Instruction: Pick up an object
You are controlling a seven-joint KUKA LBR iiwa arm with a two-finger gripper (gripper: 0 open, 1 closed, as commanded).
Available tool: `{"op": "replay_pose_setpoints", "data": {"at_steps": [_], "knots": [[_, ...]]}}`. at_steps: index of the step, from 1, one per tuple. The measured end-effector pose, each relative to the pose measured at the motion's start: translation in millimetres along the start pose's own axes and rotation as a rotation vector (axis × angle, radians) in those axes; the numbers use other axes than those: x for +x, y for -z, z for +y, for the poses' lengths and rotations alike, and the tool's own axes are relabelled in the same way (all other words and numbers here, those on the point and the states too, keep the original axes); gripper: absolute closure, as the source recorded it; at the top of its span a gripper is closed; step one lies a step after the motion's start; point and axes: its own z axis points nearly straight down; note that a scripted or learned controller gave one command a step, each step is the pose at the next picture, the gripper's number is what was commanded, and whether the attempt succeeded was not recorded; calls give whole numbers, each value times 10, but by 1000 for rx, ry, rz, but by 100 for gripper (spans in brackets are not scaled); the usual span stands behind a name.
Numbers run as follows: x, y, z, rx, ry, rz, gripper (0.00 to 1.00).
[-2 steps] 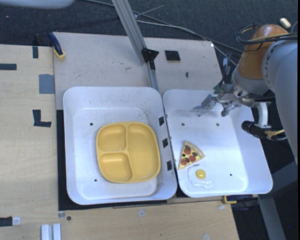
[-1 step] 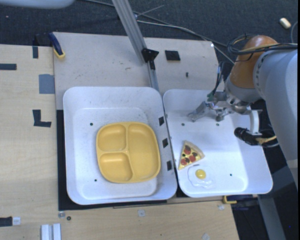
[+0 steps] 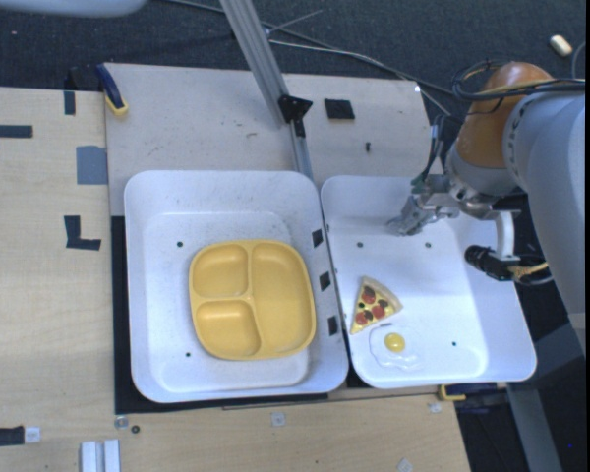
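You have nothing picked yet. Gripper (image 3: 410,222) sits low over upper part of right bin (image 3: 492,362), nothing visible between its tips; whether they stand apart or together, you cannot tell. Candidates lie untouched at bin's near end: pizza slice (image 3: 373,304), fried egg (image 3: 394,348) just below it. Yellow tray (image 3: 252,299) rests in left bin (image 3: 147,264). Reach, grasp and lift all remain for you.
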Motion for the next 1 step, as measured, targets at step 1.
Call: {"op": "replay_pose_setpoints", "data": {"at_steps": [1], "knots": [[36, 609, -43, 2, -2, 5, 100]]}}
